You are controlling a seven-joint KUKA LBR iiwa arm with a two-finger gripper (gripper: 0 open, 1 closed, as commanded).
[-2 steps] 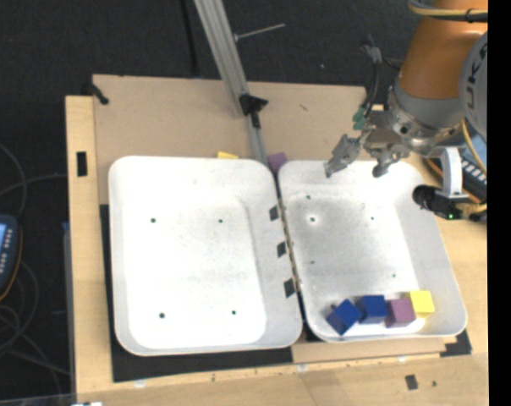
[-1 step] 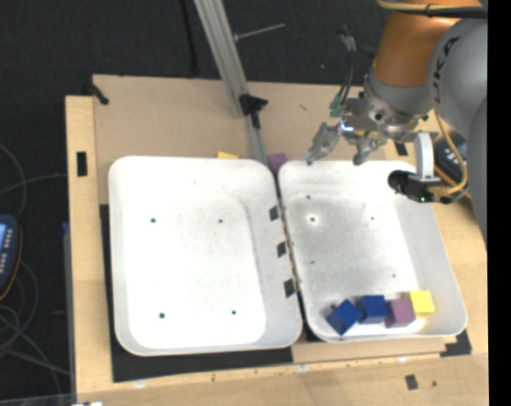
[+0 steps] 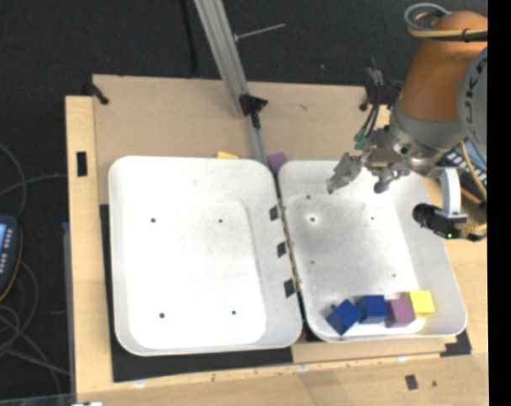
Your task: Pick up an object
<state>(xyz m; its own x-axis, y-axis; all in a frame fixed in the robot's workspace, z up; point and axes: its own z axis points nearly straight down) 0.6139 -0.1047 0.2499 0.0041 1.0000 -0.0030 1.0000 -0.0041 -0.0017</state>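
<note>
Sitting along the near rim of the right bin (image 3: 425, 252) are four small blocks in a row: a dark blue block (image 3: 343, 315) tilted at the left end, a second blue block (image 3: 373, 307) touching it, a purple block (image 3: 400, 310) next, and a yellow block (image 3: 421, 302) at the right end. Beside this bin, the left bin (image 3: 129, 252) lies on the same tan surface (image 3: 162, 117). Farther back, the jaws (image 3: 363, 176) hang over the far end of the right bin, spread apart with nothing between them, well apart from the row of blocks. Behind the bins' far rims, a small yellow piece (image 3: 228, 155) and a small purple piece (image 3: 277, 161) peek out near a slanted metal pole (image 3: 226, 45). The arm (image 3: 437, 74) enters from the right.
</note>
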